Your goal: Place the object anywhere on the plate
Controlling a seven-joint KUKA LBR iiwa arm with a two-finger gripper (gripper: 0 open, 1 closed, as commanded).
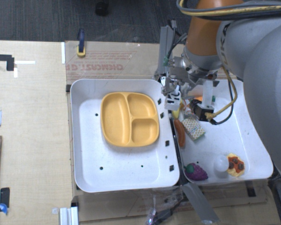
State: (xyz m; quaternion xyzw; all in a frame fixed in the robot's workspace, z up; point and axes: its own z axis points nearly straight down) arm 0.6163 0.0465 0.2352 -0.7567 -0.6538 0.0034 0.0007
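Gripper (174,99) is low over the near-left corner of the right bin (253,139), right at the wall between the two bins. Can't tell from this angle whether it's open or closed; nothing visibly between it.

Which object is the target isn't settled. Candidates in the right bin:
- hot dog (179,131): reddish, long and thin, lying along the dividing wall just below the gripper. My guess for the target, since it's closest.
- speckled sponge block (193,127): tan/white, rectangular, touching or just beside the hot dog on its right.
- purple piece with green top (196,171), looks like toy fruit, at the bin's front-left.
- white ball (220,164) and small pizza-like toy (235,165) at the front, next to each other.

Handling guess for the hot dog: looks like a light plastic toy, stiff, smooth and rounded, so likely to roll or squirt out of a pinch. Best grip is across the narrow width at mid-length. It's tight against the bin wall, so one side has little room to get in. Main risk is nudging instead of gripping.

Plate (129,118): yellow, three compartments, sits in the left bin (84,139), upper middle. Any compartment works.
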